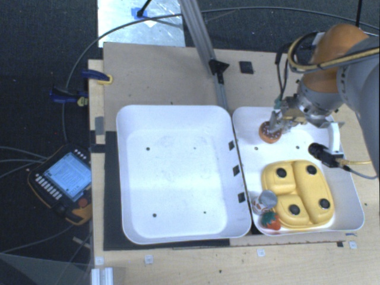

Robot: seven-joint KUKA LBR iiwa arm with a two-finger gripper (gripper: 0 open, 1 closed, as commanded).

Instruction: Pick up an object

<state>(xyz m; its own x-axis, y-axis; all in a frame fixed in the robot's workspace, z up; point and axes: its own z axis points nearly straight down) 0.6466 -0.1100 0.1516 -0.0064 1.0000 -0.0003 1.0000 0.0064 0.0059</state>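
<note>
Fingers I cannot read from up here: the gripper (pixel 276 123) points down into the far part of the right bin (pixel 356 215), and its tip sits right over a small round brownish thing (pixel 270 133), so whether the jaws are spread, pressed together or pinching that piece I cannot tell. The piece lies on the bin floor near the far left corner, just beside the wall that divides the two bins. I judge it to be light and fairly stiff, something like a little cup or toy with a pale top and a reddish-brown rim; being round, it could roll or squirt sideways if squeezed off-centre, so I would take it across its widest part, jaws level and low on the sides. Nearer me in the same bin sits a big yellow tray (pixel 300 193) with four dark holes, bulky and probably smooth plastic, too wide for these jaws except at an edge. Touching its left side is a small cluster: a grey disc (pixel 268 198) and below it a red and green toy (pixel 271 220), both light, crowded against the bin wall and awkward to reach. The left bin (pixel 127 120) lies beside it, and a hand controller (pixel 62 180) rests off the bench to the left.
</note>
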